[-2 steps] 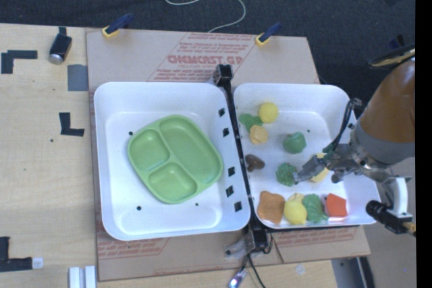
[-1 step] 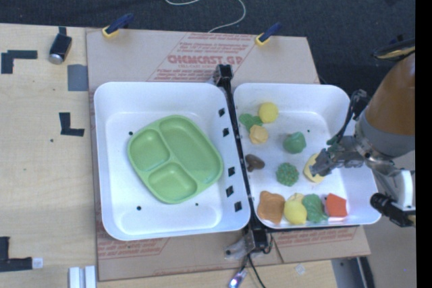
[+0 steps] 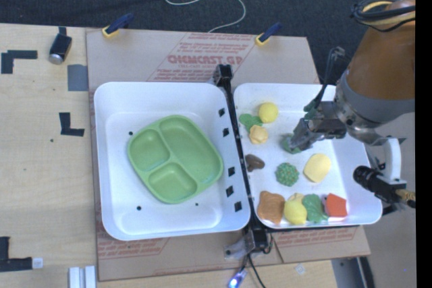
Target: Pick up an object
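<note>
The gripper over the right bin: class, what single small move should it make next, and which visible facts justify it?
Probably a short straight descent. The gripper hangs low in the right bin, over bare floor between the yellow ball and the green broccoli piece, with nothing visibly between its fingers. Whether it would catch anything there is uncertain; a slight shift toward the broccoli may help.

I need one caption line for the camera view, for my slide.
KUKA gripper lowered into the right bin of toy foods; green tray in the left bin.
</note>
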`<state>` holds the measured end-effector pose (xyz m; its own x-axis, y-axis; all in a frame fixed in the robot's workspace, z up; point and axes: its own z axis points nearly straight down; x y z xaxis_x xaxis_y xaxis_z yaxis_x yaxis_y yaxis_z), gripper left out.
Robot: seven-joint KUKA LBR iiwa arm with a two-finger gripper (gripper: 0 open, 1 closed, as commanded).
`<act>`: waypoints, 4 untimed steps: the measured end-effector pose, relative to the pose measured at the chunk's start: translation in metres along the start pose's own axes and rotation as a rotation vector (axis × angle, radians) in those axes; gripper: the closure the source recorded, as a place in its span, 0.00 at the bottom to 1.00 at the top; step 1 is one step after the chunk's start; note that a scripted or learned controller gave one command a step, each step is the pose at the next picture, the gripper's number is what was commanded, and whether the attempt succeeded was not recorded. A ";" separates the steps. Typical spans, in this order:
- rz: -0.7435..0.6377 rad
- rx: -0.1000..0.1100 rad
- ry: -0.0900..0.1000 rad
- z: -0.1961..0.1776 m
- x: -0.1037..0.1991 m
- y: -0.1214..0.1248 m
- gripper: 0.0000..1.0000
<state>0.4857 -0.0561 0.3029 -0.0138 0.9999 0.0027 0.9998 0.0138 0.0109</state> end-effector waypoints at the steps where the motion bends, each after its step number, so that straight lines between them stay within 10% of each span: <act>1: 0.005 -0.002 -0.001 -0.118 0.051 0.001 1.00; 3: 0.003 0.008 -0.001 -0.233 0.178 0.003 1.00; 4: 0.015 0.029 -0.008 -0.088 0.163 -0.001 1.00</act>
<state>0.4819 0.1062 0.3910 0.0012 1.0000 -0.0052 0.9998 -0.0013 -0.0181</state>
